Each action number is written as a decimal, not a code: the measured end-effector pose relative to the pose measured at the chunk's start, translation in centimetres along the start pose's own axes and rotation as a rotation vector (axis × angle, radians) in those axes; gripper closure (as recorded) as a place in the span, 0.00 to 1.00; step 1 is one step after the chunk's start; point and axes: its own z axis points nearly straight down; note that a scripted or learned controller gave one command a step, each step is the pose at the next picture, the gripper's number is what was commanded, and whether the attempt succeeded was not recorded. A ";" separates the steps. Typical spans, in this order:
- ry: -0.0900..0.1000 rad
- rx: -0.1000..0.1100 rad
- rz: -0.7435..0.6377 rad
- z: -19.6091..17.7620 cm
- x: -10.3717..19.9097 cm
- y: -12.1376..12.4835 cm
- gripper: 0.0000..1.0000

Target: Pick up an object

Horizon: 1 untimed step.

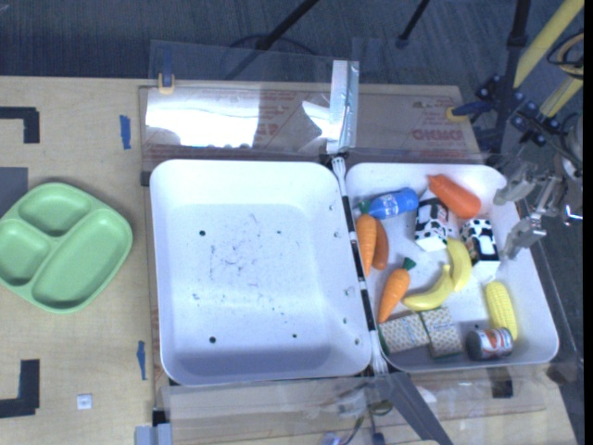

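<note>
White plastic forms both shallow bins on the bench. The right bin [547,336] holds all the loose objects; the left bin [185,193] shows bare floor marked with faint scribbles and a few dark dots. A green divided tray [18,239] lies on the bench to the left, well apart from both bins.

Contents of the right bin, far edge to near edge: a blue bottle [390,202] beside an orange-red piece [455,194]; two black-and-white blocks [430,223] [480,239]; two carrots [368,242] [395,290] along the wall shared with the left bin; a banana [443,281] curving through the middle; an ear of corn [500,306] near the right wall; two tan speckled blocks [424,330]; and a small can [488,343] at the near right corner.

The gripper [530,213] hangs at the right rim of this bin, beside the nearer black-and-white block and apart from every object. Nothing lies between its fingers; whether they stand wide or narrow cannot be told, since the metal parts blur against the background.

Step in hand, as judged: approach before a grasp. A sound choice is an isolated object such as the corn or the can, which have free space on two sides. The fingers should straddle the short axis, descend vertically, and close only once low around the body, clear of the bin wall.
</note>
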 end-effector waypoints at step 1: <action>0.000 -0.001 -0.062 -2.8 -3.1 2.7 0.00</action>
